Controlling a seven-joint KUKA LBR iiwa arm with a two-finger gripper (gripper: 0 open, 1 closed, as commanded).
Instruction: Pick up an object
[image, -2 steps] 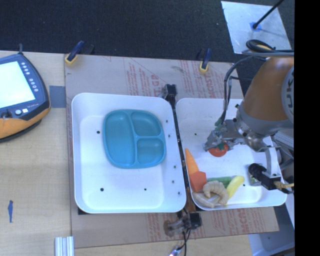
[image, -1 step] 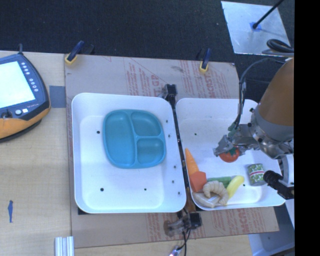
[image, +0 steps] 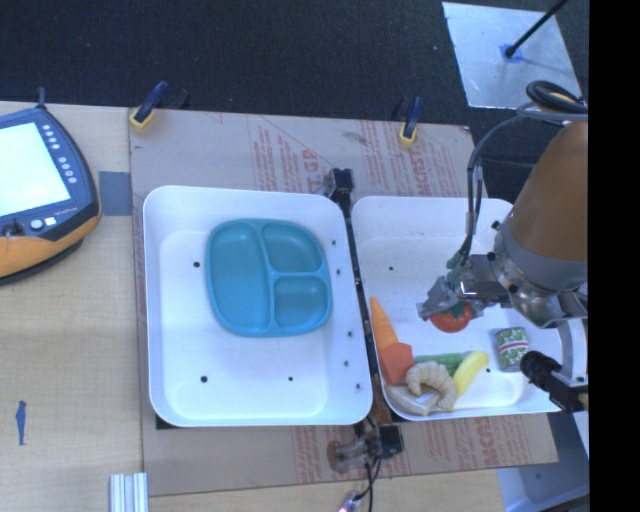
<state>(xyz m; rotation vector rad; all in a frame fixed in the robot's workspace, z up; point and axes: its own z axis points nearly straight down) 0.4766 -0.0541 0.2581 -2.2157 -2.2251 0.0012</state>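
My gripper (image: 447, 303) hangs over the middle of the right bin (image: 400, 225), reaching in from the right. A red tomato-like toy (image: 454, 319) sits directly under its fingertips, partly hidden by them. Near the bin's front lie an orange carrot (image: 383, 322), a red piece (image: 397, 359), a green strip (image: 440, 358), a yellow piece (image: 470, 368), a beige shrimp-like toy (image: 428, 381) and a small green-and-white can (image: 511, 347).
The left bin (image: 170, 300) bears a blue divided plate (image: 268, 275). A tablet in an orange case (image: 40, 190) lies at the far left of the bench. Clamps (image: 148, 105) hold the cardboard base at the back.
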